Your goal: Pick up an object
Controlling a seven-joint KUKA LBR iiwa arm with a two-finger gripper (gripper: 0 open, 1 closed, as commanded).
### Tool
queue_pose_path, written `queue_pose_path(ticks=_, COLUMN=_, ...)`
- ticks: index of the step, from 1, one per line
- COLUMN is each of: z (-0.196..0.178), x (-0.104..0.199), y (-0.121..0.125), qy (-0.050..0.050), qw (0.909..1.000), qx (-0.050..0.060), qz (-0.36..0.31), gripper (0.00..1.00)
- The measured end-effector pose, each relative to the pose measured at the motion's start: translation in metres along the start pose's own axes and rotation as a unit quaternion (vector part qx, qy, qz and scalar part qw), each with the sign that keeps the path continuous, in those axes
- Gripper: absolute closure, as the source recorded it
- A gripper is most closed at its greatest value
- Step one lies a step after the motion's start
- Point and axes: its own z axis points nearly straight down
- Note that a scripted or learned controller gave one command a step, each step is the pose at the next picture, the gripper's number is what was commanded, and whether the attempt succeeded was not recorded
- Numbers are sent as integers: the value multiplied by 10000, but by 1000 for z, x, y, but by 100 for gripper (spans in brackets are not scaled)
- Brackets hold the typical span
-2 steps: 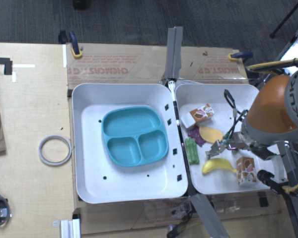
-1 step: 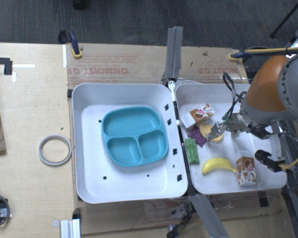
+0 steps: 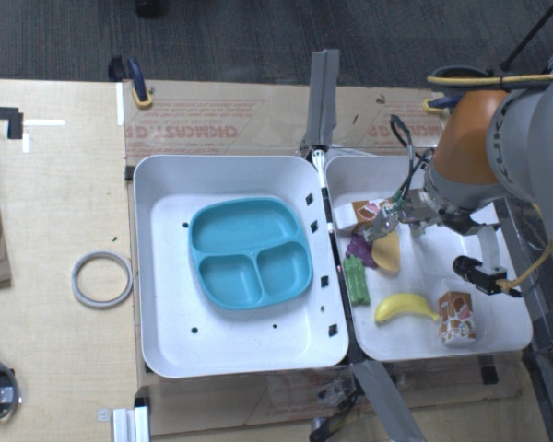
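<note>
Reach/descend step, by my read; gripper (image 3: 387, 224) sits low in the right bin (image 3: 507, 339) over the clutter near its left wall, beside a purple item (image 3: 361, 250) and a tan piece (image 3: 387, 256); can't tell its state. Banana (image 3: 405, 308) and printed carton (image 3: 456, 318) lie apart, nearer the front. Next: confirm a grasp, then lift. Carton print unreadable; bench cardboard lettering (image 3: 195, 132) too faint.

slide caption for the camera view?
Arm's gripper low in right bin over small items, near banana and cup; blue tray in left bin.

Hand (image 3: 387, 226) low over right bin's (image 3: 507, 325) clutter
</note>
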Motion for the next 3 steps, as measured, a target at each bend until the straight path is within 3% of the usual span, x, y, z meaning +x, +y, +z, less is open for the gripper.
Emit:
queue_pose_path(ticks=1, z=-9, x=-1, y=0, qy=-1, qw=10000, qx=1, qz=1, gripper=100)
queue_pose_path(ticks=2, z=-9, x=-1, y=0, qy=-1, qw=10000, qx=2, qz=3, gripper=0)
queue_pose_path(ticks=3, z=0, x=16, y=-100, qy=1, qw=9984, qx=-3, qz=-560, gripper=0)
